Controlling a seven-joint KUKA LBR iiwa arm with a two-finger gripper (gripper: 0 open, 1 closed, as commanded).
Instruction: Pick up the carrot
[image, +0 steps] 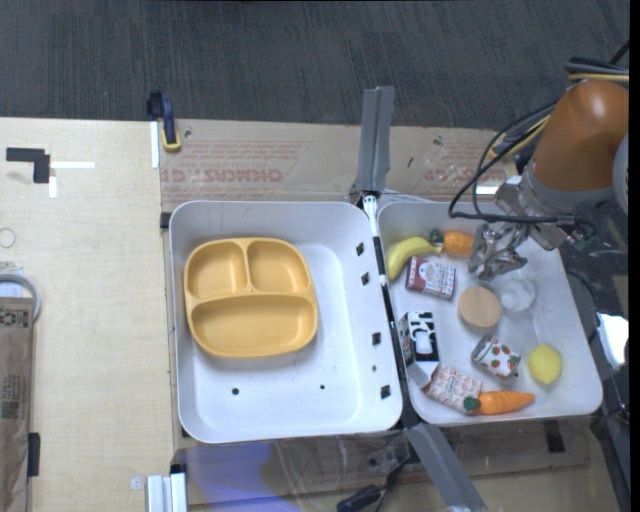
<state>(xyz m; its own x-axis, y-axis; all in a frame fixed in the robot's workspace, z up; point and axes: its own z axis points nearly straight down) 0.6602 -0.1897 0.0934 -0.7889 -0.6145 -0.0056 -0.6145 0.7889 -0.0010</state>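
I am hanging my gripper (497, 255) over the back of the right bin (585, 400), and from this slant I cannot tell whether my fingers are spread or closed. The carrot (503, 402) is lying at the bin's front edge, touching a small patterned packet (452, 385), well apart from me (a second, stubbier orange piece (457, 242), perhaps another carrot, is sitting beside the banana (408, 252)). The yellow divided plate (251, 296) is resting in the left bin (290, 405).
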